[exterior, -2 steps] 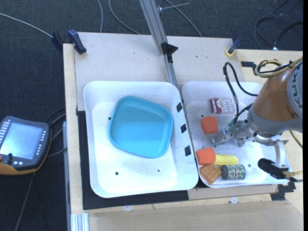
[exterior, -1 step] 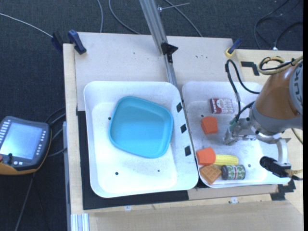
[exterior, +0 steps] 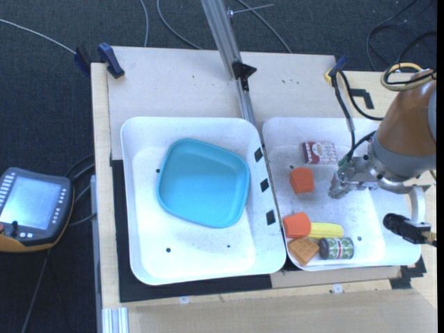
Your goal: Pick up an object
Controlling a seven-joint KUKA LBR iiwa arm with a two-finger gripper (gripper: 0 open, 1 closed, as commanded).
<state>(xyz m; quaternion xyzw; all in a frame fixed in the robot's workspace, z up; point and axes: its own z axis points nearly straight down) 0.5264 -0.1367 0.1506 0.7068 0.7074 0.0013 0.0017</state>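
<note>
1. Right, the gripper [exterior: 340, 186] is down inside the right bin [exterior: 361, 134], and every place here is called off that bin.
2. The grey arm [exterior: 409, 134] with its orange band comes in over the bin's right side, wrist pointing toward the bin's middle.
3. The fingers are low over the bin's floor; whether they are apart or closed cannot be told from this angle, and nothing is visible between them.
4. An orange cube [exterior: 302, 180] sits in the bin's middle, just beside the gripper on its far-from-arm side, apart from it.
5. A small red-and-white box [exterior: 318, 152] lies toward the bin's far wall, above the cube.
6. Along the bin's near edge there's a cluster: a red-orange block [exterior: 297, 224], a yellow piece [exterior: 326, 229] touching it, a tan waffle-like wedge [exterior: 303, 250] below, and a dark-capped little jar [exterior: 336, 248] lying on its side.
7. Left of the right bin, touching it, is the left bin [exterior: 139, 200], holding a blue square plate [exterior: 203, 182].
8. Both bins rest on the counter [exterior: 173, 82].
</note>
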